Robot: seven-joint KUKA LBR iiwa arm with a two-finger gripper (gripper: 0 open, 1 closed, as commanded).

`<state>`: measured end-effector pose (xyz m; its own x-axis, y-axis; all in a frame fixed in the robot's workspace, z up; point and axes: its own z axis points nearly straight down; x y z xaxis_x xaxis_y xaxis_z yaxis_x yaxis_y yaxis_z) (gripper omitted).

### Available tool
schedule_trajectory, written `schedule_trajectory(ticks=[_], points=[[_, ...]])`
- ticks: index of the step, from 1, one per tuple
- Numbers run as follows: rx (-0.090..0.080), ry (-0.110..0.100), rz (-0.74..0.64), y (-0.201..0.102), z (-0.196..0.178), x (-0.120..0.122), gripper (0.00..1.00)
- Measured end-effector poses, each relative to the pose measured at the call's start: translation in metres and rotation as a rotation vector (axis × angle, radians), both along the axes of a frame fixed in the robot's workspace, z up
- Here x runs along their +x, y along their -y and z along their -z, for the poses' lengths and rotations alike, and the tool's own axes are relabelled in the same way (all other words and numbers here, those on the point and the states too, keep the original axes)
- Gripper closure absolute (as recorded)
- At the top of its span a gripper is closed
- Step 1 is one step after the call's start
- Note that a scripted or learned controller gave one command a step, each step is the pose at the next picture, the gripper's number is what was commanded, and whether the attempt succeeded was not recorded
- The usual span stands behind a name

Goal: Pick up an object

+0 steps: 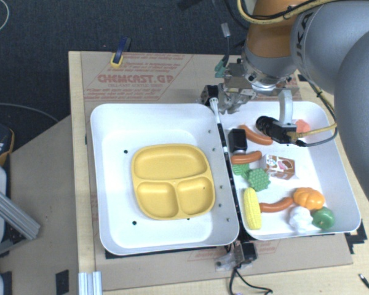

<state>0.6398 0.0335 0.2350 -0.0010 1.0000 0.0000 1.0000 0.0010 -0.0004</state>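
You have the arm [307, 35] reaching in from the 2 o'clock side, its orange band high in the view and the tool [234, 97] hanging over the top of the ridge where the two white bins meet. You cannot tell from here whether the tool is open or closed, and nothing shows held in it.

The left bin [111, 140] carries a yellow divided tray [172, 180] lying flat near its middle, one long section toward 12 o'clock and two smaller ones toward 6.

The right bin [338, 165] holds the loose pieces you could pick. Just below the tool, at the bin's 10 o'clock, sits a small black block [237, 140], with an orange sausage [257, 134] beside it and a second sausage [246, 158] just under that. A green leafy piece [257, 178] lies at the bin's centre-left, touching a brown-and-white packet [280, 166]. Toward 7 o'clock lies a yellow corn cob [251, 208], and beside it a third sausage [275, 205]. At 5 o'clock an orange pumpkin-like piece [309, 197], a white piece [299, 219] and a green piece [323, 219] cluster together.

The counter [141, 78] under the bins is brown board with red print.
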Motion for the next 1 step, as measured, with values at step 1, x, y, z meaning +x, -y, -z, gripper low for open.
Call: schedule_trajectory(ticks=[1], points=[[-0.001,-0.003,0.002,0.0063,0.0107,-0.0067,1.0]])
